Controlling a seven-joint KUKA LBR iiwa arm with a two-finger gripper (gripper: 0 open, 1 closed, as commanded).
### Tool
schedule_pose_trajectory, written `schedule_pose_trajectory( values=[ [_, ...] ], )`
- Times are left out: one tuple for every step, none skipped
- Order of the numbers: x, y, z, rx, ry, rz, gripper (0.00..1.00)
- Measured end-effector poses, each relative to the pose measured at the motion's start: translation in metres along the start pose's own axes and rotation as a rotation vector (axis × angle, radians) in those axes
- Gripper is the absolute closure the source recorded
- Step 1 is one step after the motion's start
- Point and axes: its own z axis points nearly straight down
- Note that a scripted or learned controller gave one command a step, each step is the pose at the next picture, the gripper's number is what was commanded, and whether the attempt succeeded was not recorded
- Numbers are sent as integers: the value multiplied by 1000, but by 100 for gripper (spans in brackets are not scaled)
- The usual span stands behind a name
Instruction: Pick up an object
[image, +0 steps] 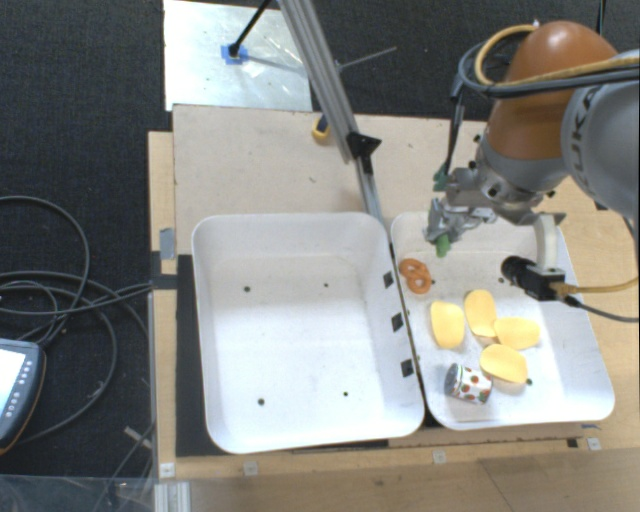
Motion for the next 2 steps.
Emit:
schedule_pose_trajectory(
  values=[
    [48, -14, -1, -1, 0, 0, 100],
    [88, -27, 13, 0, 0, 2, 100]
  ],
)
